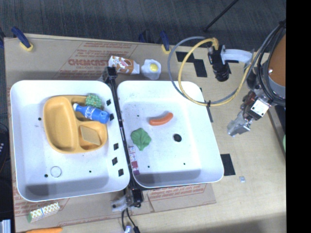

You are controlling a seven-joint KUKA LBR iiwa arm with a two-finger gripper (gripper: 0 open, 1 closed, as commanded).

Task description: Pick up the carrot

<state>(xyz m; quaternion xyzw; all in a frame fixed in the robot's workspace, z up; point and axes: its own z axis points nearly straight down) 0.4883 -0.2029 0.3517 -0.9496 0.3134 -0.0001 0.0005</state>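
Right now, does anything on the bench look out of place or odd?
Yes: two small food items, a brown packet and a fried egg, lie on the cardboard behind the bins, outside both. The carrot lies in the right bin.

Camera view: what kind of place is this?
Likely a robot lab pick-and-place bench: two white bins on taped cardboard, toy food such as the carrot and a leaf, loose cables, and the claw beside the right bin.

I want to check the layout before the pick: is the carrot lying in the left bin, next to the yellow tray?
No, the carrot lies in the right bin, above the green leaf.
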